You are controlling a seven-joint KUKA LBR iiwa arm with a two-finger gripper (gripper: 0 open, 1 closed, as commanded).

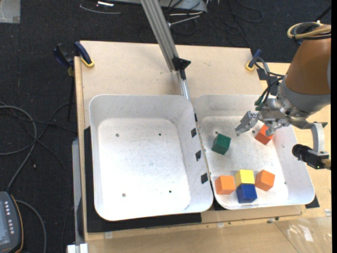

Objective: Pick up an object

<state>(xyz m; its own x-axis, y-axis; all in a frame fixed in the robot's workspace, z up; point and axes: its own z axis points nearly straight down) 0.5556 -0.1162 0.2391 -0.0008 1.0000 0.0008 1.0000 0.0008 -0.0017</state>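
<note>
My gripper [258,129] hangs over the back part of the right bin [300,165], its fingers spread open. One grey finger [244,124] points left and down. A red cube [264,136] lies on the bin floor just under the gripper, close to its right side, and is partly covered by it. A green cube [221,144] sits to the left of the gripper, apart from it. Near the bin's front edge are two orange cubes [225,184] [265,179], a yellow cube [245,176] and a blue cube [246,193], packed close together.
The left bin [105,141] lies beside the right one, with a shared ridge [200,152] between them. A slanted metal pole [160,30] reaches down to the back of that ridge. Clamps [84,54] [255,59] sit at the bench's back corners.
</note>
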